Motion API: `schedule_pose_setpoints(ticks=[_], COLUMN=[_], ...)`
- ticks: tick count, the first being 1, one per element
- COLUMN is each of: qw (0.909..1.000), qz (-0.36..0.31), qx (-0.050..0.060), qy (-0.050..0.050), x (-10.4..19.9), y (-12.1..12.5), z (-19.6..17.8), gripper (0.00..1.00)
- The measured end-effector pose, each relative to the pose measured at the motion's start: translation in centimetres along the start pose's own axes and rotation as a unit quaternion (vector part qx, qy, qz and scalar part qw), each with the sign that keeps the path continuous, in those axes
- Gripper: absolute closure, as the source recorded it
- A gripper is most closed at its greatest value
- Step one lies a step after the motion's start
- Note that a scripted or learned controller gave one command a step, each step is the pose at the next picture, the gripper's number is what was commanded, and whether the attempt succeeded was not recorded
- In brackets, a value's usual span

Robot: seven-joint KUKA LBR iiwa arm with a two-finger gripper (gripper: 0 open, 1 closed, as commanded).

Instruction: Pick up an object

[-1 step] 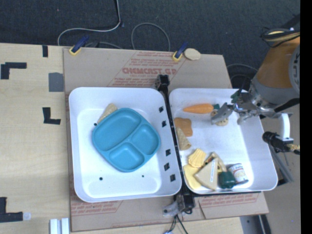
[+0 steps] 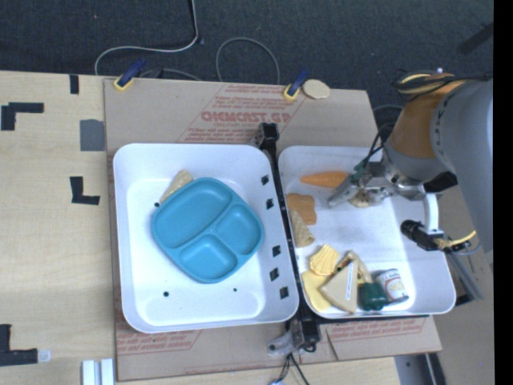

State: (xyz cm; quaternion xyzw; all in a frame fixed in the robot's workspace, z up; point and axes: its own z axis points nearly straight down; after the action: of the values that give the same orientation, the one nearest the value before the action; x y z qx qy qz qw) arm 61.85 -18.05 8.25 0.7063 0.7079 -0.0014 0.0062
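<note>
My gripper (image 2: 358, 192) is down inside the right bin (image 2: 417, 255), near its upper right part. It sits just right of and slightly below an orange carrot-shaped piece (image 2: 324, 180), close to its end. Lower left of it lie two tan bread-like slices (image 2: 301, 216). At the bin's front are yellow cheese-like wedges (image 2: 330, 273), a small can with a red-and-white label (image 2: 392, 283) and a dark green object (image 2: 372, 297). Nothing is visibly held.
The left bin (image 2: 136, 287) holds a blue divided plate (image 2: 208, 228) with a tan piece (image 2: 178, 184) poking out from under its upper left edge. A black divider strip (image 2: 275, 215) runs between the bins. Cables and clamps lie behind the bins.
</note>
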Motion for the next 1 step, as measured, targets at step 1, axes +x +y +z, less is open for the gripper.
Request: schedule_pose_setpoints(ticks=[1], qw=[1.0000], qz=[-0.001], qx=[0.006], qy=[0.001], x=[6.71], y=[5.04], z=[-1.16], gripper=[0.00])
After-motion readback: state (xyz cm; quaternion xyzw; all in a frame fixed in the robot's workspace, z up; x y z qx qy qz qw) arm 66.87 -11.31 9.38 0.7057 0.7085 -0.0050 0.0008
